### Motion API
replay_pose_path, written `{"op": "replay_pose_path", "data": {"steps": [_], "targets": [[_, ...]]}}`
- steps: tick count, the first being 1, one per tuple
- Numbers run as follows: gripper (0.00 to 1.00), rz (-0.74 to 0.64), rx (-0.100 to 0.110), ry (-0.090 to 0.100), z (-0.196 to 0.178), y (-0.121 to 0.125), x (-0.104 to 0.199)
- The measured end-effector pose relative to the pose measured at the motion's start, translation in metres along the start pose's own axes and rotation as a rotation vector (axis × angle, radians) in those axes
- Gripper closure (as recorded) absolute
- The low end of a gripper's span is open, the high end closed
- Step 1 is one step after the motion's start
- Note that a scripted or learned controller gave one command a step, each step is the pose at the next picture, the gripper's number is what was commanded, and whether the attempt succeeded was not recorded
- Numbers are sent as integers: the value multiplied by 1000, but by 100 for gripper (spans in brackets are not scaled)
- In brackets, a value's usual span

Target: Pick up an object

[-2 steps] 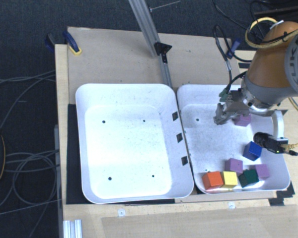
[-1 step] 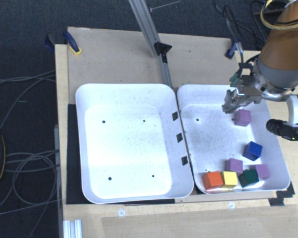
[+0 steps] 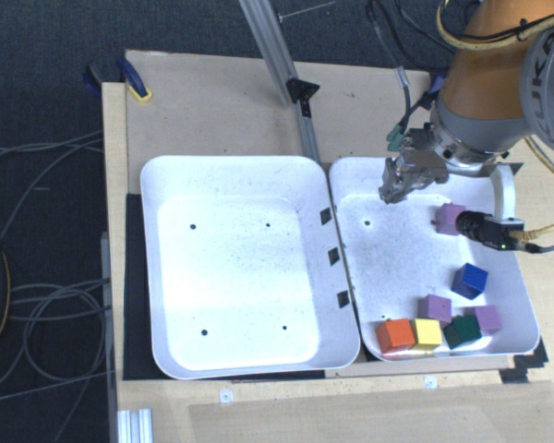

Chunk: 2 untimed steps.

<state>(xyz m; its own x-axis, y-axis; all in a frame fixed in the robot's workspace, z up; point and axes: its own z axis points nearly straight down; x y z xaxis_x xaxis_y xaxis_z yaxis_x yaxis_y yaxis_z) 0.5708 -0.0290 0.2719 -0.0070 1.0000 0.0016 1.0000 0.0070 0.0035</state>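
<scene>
Purple block (image 3: 448,218), the nearest candidate, lies alone at the right bin's (image 3: 365,275) far right side, squarish with no clear long axis; orange (image 3: 396,334), yellow (image 3: 427,332), green (image 3: 462,330), purple (image 3: 436,306) and blue (image 3: 469,280) blocks crowd the near corner, probably harder to reach. The gripper (image 3: 394,188) hangs just left of it, holding nothing; whether its jaws stand wide or narrow cannot be told.

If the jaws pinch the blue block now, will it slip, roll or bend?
The blue block looks like a small rigid cube, so it should probably keep its shape and not roll. It appears tilted in the right bin, so it may tip flat when touched. Its faces look smooth, so some slipping is possible.
</scene>
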Motion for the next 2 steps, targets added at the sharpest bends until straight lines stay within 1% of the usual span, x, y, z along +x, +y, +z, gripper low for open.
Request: {"op": "replay_pose_path", "data": {"steps": [1,2], "targets": [[100,2,6,0,18,9,43],[100,0,3,1,30,23,105]]}}
